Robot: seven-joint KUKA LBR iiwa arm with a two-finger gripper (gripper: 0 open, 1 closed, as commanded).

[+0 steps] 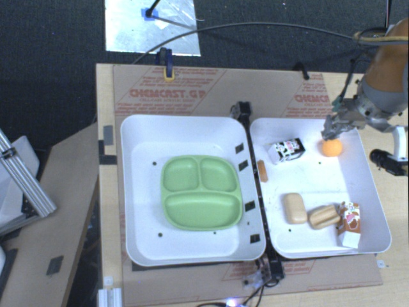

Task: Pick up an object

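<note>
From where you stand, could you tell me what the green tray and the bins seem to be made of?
Green tray: probably moulded plastic, matte, judging by its even pale green colour and soft rounded compartment ridges. Bins: likely thin formed plastic, smooth with a slight sheen, given their uniform white walls and rounded corners.

Grey arm (381, 94); orange band; dark gripper (333, 128)
</note>
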